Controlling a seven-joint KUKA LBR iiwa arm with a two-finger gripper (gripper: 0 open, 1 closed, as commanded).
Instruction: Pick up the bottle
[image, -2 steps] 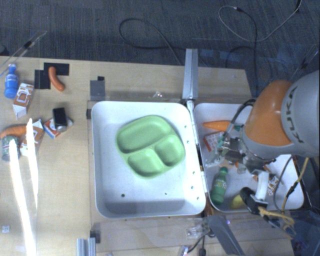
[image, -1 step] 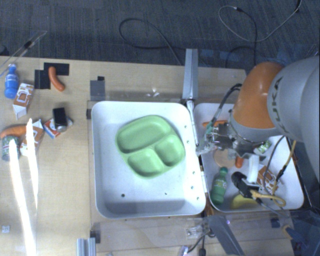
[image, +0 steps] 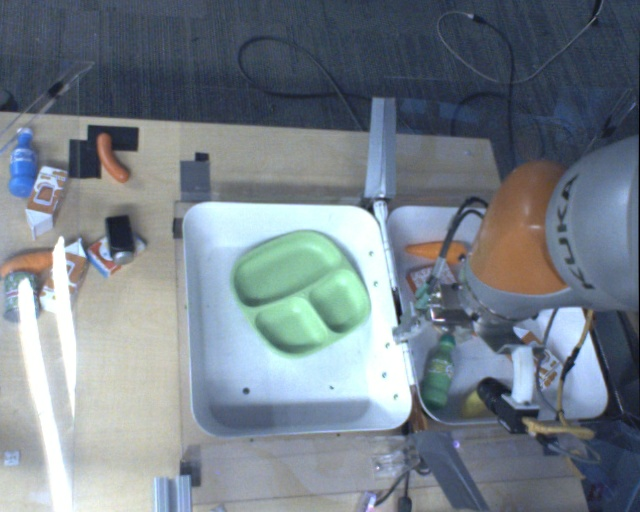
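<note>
A green bottle (image: 438, 368) lies in the right bin (image: 402, 228), near its left wall, with its cap end pointing to the far side. My gripper (image: 436, 312) hangs just above the bottle's cap end, under the grey and orange wrist. Nothing shows in its grasp. The arm hides much of the right bin.
An orange carrot (image: 432, 250) lies at the far end of the right bin, a yellow item (image: 470, 404) at its near end, and a small carton (image: 546, 370) to the right. The left bin (image: 200, 300) holds a green divided plate (image: 302, 291). A blue bottle (image: 22, 160) and several small items lie on the bench at left.
</note>
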